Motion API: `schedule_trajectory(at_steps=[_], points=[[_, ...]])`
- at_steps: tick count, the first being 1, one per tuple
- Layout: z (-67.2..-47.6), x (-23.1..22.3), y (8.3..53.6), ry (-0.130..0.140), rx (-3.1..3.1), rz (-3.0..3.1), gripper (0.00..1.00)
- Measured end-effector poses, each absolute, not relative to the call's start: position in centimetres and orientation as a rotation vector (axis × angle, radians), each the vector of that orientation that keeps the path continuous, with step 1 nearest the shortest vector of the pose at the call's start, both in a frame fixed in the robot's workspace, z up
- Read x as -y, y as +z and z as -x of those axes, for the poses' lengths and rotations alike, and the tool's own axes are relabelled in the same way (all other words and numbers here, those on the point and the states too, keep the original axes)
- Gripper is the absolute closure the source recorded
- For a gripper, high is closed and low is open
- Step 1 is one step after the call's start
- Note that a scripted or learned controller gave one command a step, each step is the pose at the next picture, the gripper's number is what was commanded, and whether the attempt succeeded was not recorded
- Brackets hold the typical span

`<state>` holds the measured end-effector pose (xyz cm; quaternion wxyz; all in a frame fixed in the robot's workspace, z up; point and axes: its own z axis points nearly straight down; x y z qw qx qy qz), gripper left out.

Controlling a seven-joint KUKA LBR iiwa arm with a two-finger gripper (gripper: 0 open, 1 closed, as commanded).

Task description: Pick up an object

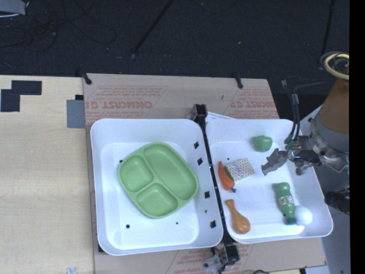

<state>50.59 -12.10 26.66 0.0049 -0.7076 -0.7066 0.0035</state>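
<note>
While the gripper [276, 161] hovers with fingers spread and nothing between them, you should drop toward the green bottle [284, 200] at its 5 o'clock in the right bin [251, 131], closing across the body.

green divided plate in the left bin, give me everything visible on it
The green divided plate is a light green, rounded-rectangle dish that looks like matte plastic, with three compartments: one at its left end, a large one along the upper right, and one at the lower end. All three hold nothing. It lies flat and right side up on the floor of the left bin, turned at a diagonal to the bin's walls, roughly central. Nothing touches it but the bin floor; the gripper is over the right bin.
</note>
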Motion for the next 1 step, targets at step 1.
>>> schedule_trajectory(at_steps=[1], points=[[-50.77, 12.12, 27.16, 0.002, 2.221, 2.221, 0.00]])
